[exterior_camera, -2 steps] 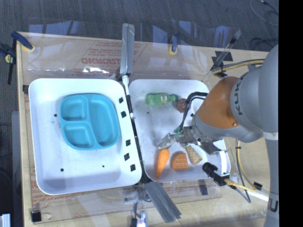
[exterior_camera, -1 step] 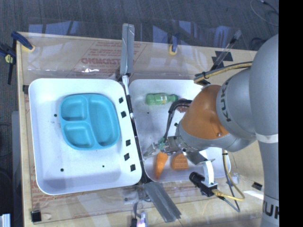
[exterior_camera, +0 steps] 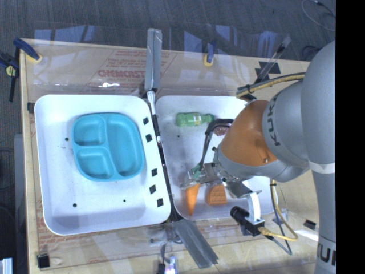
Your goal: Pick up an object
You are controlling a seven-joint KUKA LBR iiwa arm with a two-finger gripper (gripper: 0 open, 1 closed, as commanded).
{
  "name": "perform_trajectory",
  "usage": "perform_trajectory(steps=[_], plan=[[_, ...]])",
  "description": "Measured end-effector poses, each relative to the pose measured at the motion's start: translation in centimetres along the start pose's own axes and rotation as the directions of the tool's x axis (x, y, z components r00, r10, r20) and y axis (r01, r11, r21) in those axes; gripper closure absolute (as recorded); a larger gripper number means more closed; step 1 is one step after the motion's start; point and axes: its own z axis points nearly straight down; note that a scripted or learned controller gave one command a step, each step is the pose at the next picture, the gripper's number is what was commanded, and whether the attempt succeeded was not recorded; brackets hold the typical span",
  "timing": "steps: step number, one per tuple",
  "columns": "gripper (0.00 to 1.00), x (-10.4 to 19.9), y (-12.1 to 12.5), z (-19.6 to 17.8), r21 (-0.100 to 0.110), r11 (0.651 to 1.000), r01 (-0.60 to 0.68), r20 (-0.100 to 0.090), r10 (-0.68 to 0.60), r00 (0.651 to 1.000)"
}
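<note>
While over carrot [exterior_camera: 192, 198], hand [exterior_camera: 201, 174]

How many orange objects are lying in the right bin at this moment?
2. A carrot-shaped piece lies at the bin's near edge, by the divider; a squarish orange piece sits just right of it, below the gripper. The arm covers much of that bin, so more may be hidden.

arm [exterior_camera: 256, 141] crowding right bin [exterior_camera: 171, 153], blue tray [exterior_camera: 108, 146] filling left bin [exterior_camera: 51, 198]
</note>
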Motion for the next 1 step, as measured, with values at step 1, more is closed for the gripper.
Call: perform_trajectory(steps=[1], plan=[[1.00, 5.54, 0.63, -17.24, -0.004, 0.993, -0.116, 0.001, 0.116, 0.993]])
